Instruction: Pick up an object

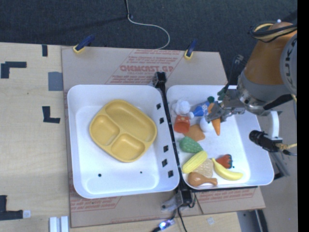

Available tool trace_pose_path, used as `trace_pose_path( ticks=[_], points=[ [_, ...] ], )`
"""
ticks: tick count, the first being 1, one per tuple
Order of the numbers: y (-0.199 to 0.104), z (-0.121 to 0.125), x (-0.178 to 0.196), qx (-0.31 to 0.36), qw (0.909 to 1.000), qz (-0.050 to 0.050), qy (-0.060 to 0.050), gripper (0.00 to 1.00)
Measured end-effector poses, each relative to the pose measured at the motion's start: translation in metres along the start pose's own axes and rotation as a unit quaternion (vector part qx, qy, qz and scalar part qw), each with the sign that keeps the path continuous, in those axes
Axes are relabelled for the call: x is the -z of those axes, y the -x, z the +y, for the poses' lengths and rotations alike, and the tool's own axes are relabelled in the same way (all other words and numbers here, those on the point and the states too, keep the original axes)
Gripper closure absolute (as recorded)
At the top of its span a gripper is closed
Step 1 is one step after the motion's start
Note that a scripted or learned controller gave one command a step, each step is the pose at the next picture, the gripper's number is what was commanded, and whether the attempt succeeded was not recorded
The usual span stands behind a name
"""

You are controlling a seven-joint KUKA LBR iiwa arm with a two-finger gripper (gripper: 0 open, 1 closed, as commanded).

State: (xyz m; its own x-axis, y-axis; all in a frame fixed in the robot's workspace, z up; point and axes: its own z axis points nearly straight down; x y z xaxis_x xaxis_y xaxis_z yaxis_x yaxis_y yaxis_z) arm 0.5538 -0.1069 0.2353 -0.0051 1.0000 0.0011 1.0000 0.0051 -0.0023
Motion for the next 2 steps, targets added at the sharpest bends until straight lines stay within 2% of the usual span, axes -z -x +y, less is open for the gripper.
trace_pose_path(
  ticks=[1,2],
  points=[
    [-0.062,0.003,-0.009,0.001,1.0000,0.000,0.000,1.00],
    [-0.121,-0.001,-0.002,0.002,1.0000,0.000,0.000,1.00]
  ],
)
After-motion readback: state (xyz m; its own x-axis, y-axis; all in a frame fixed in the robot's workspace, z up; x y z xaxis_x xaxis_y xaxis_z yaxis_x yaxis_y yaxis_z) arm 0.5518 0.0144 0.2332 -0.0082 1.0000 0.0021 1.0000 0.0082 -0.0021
